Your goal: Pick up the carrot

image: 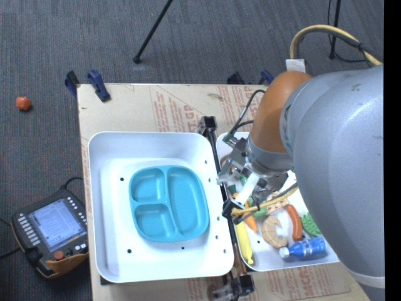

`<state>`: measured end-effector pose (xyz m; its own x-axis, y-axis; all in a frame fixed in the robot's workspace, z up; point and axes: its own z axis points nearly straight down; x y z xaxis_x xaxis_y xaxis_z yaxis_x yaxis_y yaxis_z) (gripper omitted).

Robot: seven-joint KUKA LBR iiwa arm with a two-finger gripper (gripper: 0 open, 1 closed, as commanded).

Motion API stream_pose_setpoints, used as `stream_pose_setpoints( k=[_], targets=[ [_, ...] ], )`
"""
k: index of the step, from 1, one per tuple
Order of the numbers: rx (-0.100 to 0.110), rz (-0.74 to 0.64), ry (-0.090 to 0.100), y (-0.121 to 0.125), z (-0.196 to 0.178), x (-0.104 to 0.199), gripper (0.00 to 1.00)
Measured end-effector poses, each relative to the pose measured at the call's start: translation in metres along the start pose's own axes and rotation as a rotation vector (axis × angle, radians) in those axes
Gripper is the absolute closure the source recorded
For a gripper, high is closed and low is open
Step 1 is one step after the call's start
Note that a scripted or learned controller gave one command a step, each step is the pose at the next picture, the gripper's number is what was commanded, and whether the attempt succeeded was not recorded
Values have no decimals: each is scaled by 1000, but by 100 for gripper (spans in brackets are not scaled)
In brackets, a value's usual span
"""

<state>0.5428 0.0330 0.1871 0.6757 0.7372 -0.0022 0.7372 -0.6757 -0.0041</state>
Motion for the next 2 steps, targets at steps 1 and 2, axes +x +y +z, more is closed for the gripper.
stream_pose_setpoints(
  k=[1,2],
  targets=[
    [0,83,0,9,0,-46,0],
    [2,21,0,-29,0,-39,0]
  ],
)
